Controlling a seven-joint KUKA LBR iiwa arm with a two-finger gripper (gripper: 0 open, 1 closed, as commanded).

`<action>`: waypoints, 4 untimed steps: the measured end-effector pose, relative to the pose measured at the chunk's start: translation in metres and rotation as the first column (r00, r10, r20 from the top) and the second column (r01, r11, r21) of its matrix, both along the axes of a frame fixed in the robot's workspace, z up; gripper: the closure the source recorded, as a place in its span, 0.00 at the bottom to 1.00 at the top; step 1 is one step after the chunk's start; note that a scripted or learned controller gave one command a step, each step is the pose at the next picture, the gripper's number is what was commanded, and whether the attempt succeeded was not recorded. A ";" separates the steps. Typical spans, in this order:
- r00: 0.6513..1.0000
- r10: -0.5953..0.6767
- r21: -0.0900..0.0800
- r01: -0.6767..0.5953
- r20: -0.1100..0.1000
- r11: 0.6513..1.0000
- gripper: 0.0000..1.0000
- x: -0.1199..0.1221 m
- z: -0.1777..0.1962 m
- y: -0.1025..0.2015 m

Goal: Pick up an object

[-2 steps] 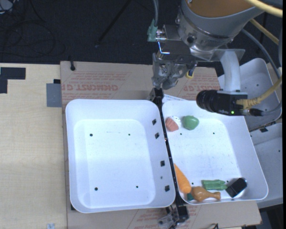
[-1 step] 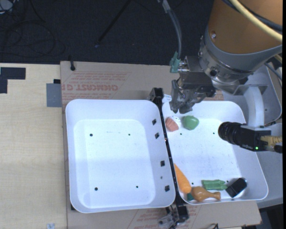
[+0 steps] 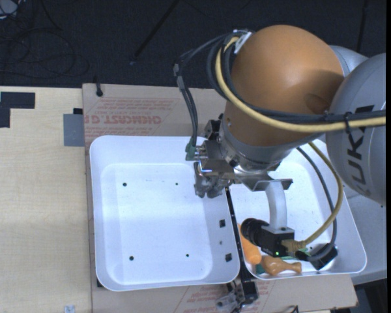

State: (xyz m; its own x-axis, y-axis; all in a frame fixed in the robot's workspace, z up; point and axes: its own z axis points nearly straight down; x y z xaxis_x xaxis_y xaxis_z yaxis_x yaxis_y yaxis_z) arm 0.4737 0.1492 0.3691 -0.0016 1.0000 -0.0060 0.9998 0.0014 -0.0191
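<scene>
My gripper [image 3: 207, 186] hangs low over the divider between the two bins, at the left bin's right wall. The orange wrist dome hides much of the right bin [image 3: 353, 252]. At that bin's front edge lie an orange object [image 3: 249, 250], a small green piece [image 3: 274, 258] and a tan-orange piece [image 3: 285, 267], close together and partly covered by the arm's fittings. They sit well in front of and to the right of the gripper. I see nothing between the gripper's tips.
The left bin [image 3: 150, 227] shows a white floor with a few small dark dots. Both bins rest on a cardboard sheet [image 3: 127, 116] on the pale wooden bench [image 3: 32, 194]. A yellow and black cable loops down into the right bin.
</scene>
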 end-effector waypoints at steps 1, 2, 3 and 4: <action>1.000 -0.007 0.005 0.007 0.022 1.000 1.00 0.003 0.061 -0.063; 1.000 0.004 0.003 -0.004 0.006 1.000 1.00 0.000 -0.029 0.002; 1.000 0.000 0.009 0.000 0.031 1.000 1.00 0.003 0.116 -0.011; 1.000 0.003 0.000 -0.003 0.000 1.000 1.00 0.000 -0.037 0.024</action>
